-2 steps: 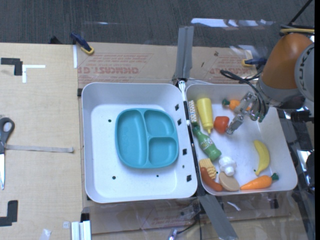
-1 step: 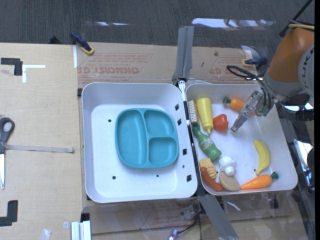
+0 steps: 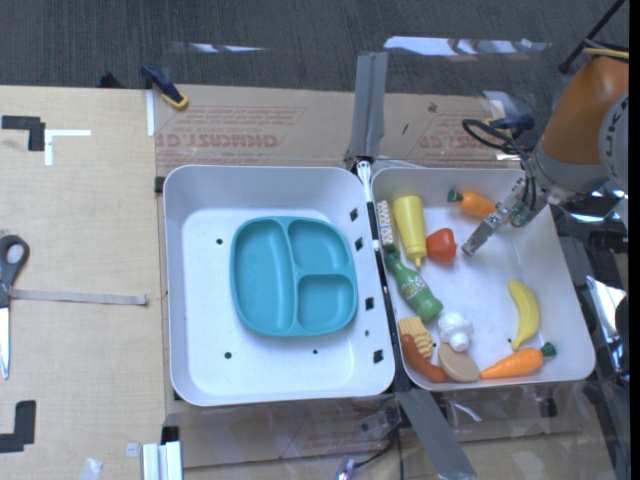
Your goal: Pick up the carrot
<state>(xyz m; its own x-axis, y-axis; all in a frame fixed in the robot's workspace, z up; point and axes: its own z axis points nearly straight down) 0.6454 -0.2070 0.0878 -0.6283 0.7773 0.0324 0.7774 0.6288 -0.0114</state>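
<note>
Claw [image 3: 478,240]: hanging low in the right bin [image 3: 560,268], upper half, reaching in at a slant from the right wall; the fingers show as one dark narrow tip, so whether they are spread or pressed together cannot be told, and nothing is seen between them. Nearest items: a red tomato-like piece [image 3: 441,245] just to its left, a small orange vegetable [image 3: 474,204] just above it near the back wall. Carrot [image 3: 516,361]: lying along the front edge of the same bin, green top toward the right corner, well apart from the claw. Banana [image 3: 524,312]: just above the carrot. Yellow bottle [image 3: 409,228] and green bottle [image 3: 414,287]: along the bin's left wall. Small pale and brown pieces [image 3: 450,348]: clustered at the front left corner. Open room: bare white floor in the middle of the right bin, between claw and banana. Left bin [image 3: 190,268]: holds a teal divided plate [image 3: 295,276]. Tabletop [image 3: 70,268]: scissors [image 3: 8,298] near the left edge.
</note>
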